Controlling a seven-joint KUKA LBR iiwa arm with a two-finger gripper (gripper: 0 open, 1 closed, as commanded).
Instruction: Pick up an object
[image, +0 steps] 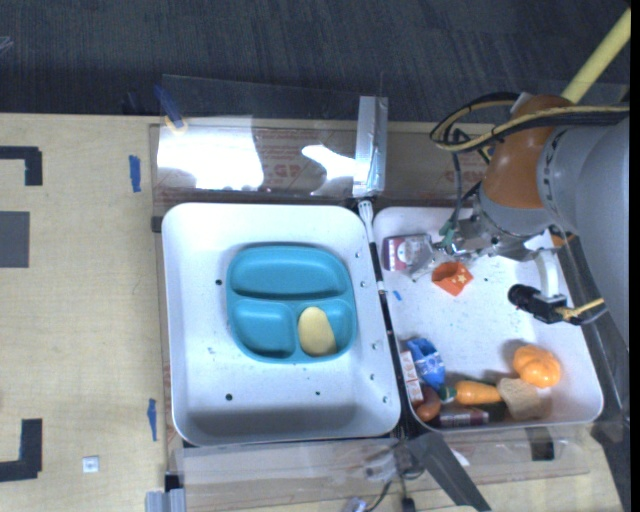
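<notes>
My gripper (452, 243) hangs over the upper left part of the right bin (570, 345). A small red-orange block (452, 278) sits directly below the gripper's tip, touching it or very close. Left of the gripper, a red and white packet (404, 252) lies against the bin's left wall. Along the bin's front edge are a blue packet (426, 361), a carrot (476, 392), an orange fruit (538, 367), a tan lump (521, 398) and a dark bottle (455, 419).
The left bin (200, 390) holds a blue divided plate (270, 290) with a yellow oval fruit (316, 330) in its lower right compartment. The grey arm (590, 190) covers the right bin's upper right corner.
</notes>
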